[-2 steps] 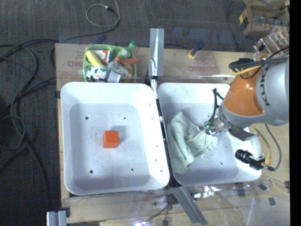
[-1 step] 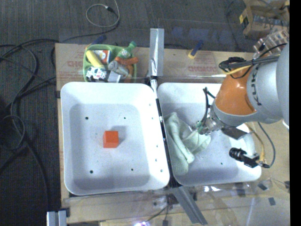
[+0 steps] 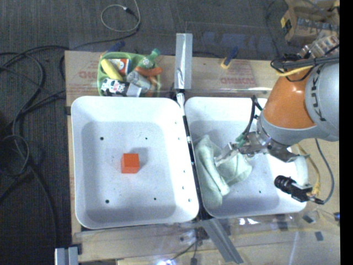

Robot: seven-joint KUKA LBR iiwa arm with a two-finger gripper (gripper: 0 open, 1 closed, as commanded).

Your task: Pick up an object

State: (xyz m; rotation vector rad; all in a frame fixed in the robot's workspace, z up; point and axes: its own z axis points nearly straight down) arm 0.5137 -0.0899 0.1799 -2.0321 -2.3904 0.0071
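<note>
Touching claw (image 3: 238,149): cloth (image 3: 216,170), R bin (image 3: 231,110).

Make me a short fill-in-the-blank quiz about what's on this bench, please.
1. The orange cube lies in the ____ bin.
2. The pale cloth lies in the ____ bin.
3. The gripper is above the ____.
4. The green basket of toys sits behind the ____ bin.

Missing words: left; right; cloth; left

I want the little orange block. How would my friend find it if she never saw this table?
Look at the two white bins side by side and pick the left bin. Near its middle sits the orange block, alone on the white floor. It is small, square and bright orange, unlike the soft pale green cloth in the right bin.
</note>
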